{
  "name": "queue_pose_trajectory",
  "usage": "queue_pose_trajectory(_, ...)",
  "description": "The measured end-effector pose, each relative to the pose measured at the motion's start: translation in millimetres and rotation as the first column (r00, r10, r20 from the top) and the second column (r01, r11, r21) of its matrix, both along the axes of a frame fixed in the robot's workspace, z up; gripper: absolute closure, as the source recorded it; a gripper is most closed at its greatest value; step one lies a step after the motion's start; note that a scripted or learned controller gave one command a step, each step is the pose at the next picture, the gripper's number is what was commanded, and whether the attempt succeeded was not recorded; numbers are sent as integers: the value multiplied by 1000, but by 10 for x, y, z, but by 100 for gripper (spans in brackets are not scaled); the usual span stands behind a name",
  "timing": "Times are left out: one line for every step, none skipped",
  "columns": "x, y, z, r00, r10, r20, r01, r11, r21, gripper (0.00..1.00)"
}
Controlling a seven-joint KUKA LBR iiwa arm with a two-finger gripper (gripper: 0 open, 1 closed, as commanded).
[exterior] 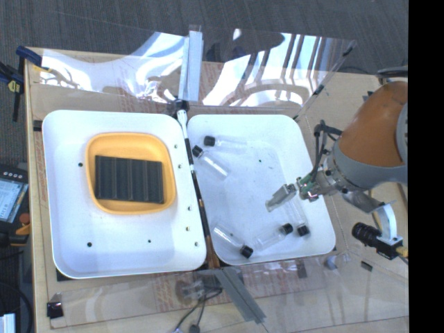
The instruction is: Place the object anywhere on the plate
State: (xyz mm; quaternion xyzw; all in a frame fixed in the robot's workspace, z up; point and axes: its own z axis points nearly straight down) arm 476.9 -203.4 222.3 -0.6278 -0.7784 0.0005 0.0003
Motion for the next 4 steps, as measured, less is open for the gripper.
queue_pose_trajectory(-2,456,-31,951,310,-3,-310,951,3,0)
queue_pose_trajectory(97,367,191,813,582,1,-582,813,-1,0)
queue_pose_trajectory(637,201,541,693,721,2,-721,693,-2,0)
queue_pose_trajectory(1153,221,527,609,793,1,-793,609,-2,0)
